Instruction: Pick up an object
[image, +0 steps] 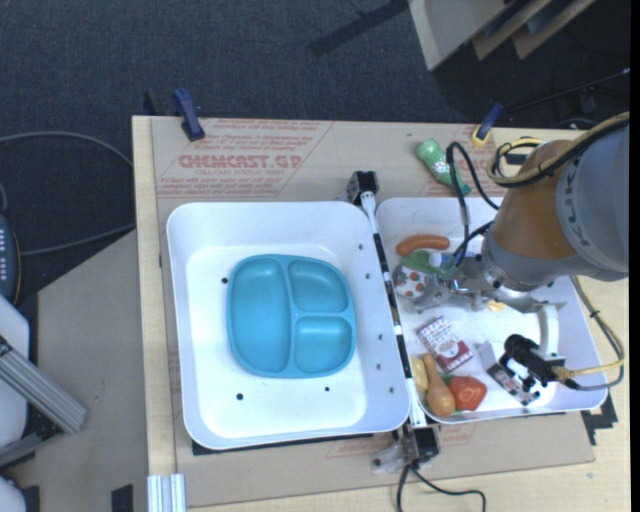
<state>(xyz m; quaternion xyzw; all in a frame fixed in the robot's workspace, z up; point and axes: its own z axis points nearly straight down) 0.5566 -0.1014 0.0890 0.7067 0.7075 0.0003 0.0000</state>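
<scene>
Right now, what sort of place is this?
Probably a robotics lab test bench: a left bin holding a blue divided plate, a right bin of toy food such as a hot dog.

Right bin (410, 215): much of it lost under the arm (560, 220).
Arm covers the bin's far corner and right side and is itself cut off by the frame's right edge. Gripper (440, 285) reads as a blurred metal cluster, its outline merging with a white, red-speckled item (408, 282) whose kind cannot be told. Print on the red-and-white packet (443, 343) is too small to read. A black cable partly crosses the green thing (433, 155) on the bench behind the bin, identity unclear. The yellowish piece (438, 400) is half tucked behind the red one (467, 392).
</scene>
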